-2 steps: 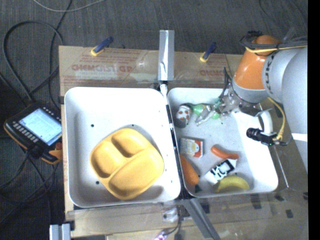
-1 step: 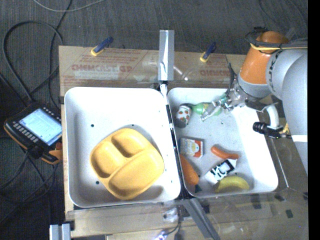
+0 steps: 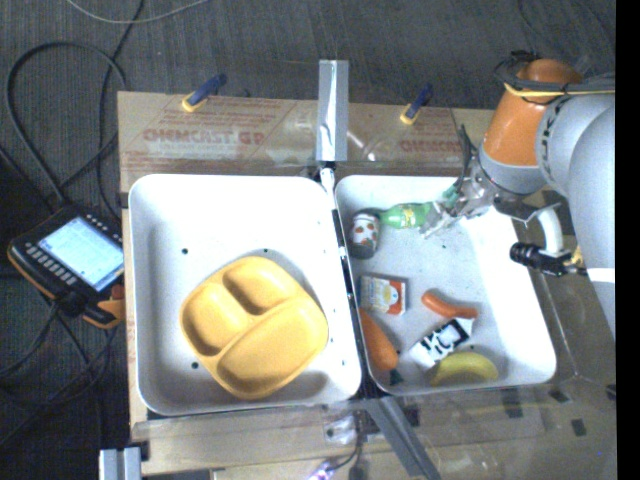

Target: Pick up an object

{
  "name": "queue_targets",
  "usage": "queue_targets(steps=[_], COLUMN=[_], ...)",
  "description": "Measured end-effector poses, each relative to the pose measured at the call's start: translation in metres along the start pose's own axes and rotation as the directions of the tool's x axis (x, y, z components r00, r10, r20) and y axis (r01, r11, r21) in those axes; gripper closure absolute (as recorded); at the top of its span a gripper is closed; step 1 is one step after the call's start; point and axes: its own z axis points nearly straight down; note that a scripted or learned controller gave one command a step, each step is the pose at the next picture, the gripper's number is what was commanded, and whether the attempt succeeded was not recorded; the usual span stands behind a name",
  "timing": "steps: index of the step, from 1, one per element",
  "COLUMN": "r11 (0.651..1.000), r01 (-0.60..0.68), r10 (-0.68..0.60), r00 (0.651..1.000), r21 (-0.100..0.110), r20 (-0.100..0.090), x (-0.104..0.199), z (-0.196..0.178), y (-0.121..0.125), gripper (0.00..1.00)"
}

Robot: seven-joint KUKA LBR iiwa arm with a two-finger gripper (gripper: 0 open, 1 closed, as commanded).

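Note:
My gripper (image 3: 447, 211) reaches into the right bin (image 3: 520, 298) from the upper right and is low at its far side. It sits right at the right end of a green bottle (image 3: 405, 215) lying on its side; whether it touches the bottle I cannot tell. Left of the bottle sits a small round brown-and-white toy (image 3: 364, 233). Nearer the front lie an orange-and-white packet (image 3: 383, 294), a small red sausage (image 3: 448, 304), a carrot (image 3: 378, 342), a black-and-white box (image 3: 440, 341) and a banana (image 3: 464, 368).
The left bin (image 3: 170, 218) holds a yellow divided plate (image 3: 254, 325). A metal post (image 3: 331, 113) stands behind the wall between the bins. A black knob (image 3: 530, 256) on the arm hangs over the right bin's right rim. A teach pendant (image 3: 70, 263) lies off the bench at left.

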Motion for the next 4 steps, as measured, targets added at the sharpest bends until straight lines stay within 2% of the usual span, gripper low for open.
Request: queue_targets(steps=[1,2,3,4], r11=[1.0,1.0,0.992,0.992], r01=[0.0,-0.008,-0.123,-0.124], r10=[0.0,0.008,0.123,0.124], r00=[1.0,1.0,0.992,0.992], r21=[-0.002,-0.012,-0.021,-0.019], r20=[0.001,0.001,0.003,0.0], x=[0.0,0.047,0.054,0.054], z=[0.0,0.007,0.006,-0.001], y=[0.0,-0.109,-0.146,-0.146], gripper=[0.0,0.0,0.0,1.0])
